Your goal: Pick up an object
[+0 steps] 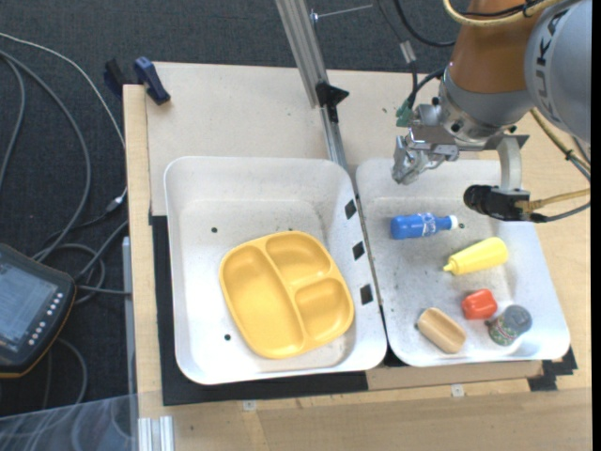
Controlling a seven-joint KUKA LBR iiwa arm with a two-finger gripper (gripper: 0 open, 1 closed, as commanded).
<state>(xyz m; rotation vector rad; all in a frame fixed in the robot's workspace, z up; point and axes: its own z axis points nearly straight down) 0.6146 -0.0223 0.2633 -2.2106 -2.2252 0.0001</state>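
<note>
In the right bin (549, 280) you have a blue bottle (423, 225) lying flat, yellow bottle (477, 256), red piece (479, 303), bun (440, 331), and can (509, 324).

Dark carpet (56, 111); pale wooden bench (235, 111)

Arm (554, 36): grey rounded casing, dark lettering partly visible on its side. Glossy orange band (502, 7) wraps it above the wrist. Wrist section grey (duller metal lower down). Small metallic gripper (406, 169). Black cables loop around the casing; a black cylindrical fitting (496, 201) trails a yellowish cable
</note>
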